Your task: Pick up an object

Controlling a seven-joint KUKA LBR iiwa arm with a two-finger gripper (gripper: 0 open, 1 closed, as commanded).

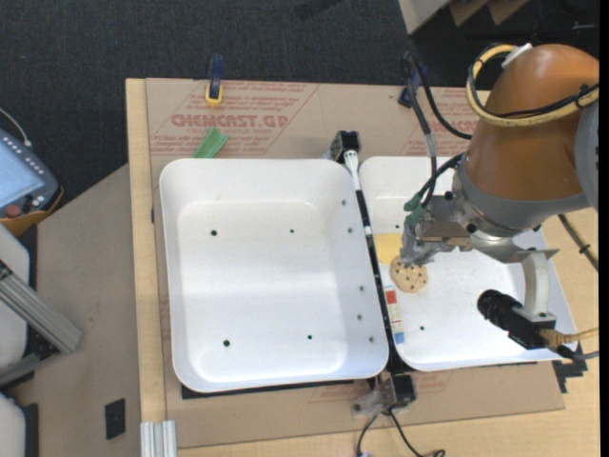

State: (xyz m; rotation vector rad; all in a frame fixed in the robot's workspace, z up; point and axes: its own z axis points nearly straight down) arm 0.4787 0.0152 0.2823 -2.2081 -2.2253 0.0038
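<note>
Camera view puts the hand point(415, 255) directly over the tan perforated disc point(410, 278) in the right bin point(495, 336) — straight down looks the likely move; open or closed, I cannot tell.

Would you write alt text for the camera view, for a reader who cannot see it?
The robot's gripper hangs over a round tan disc in the right bin, beside a yellow item.

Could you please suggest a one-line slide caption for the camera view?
KUKA arm's hand at a round tan disc in the right white bin.
</note>
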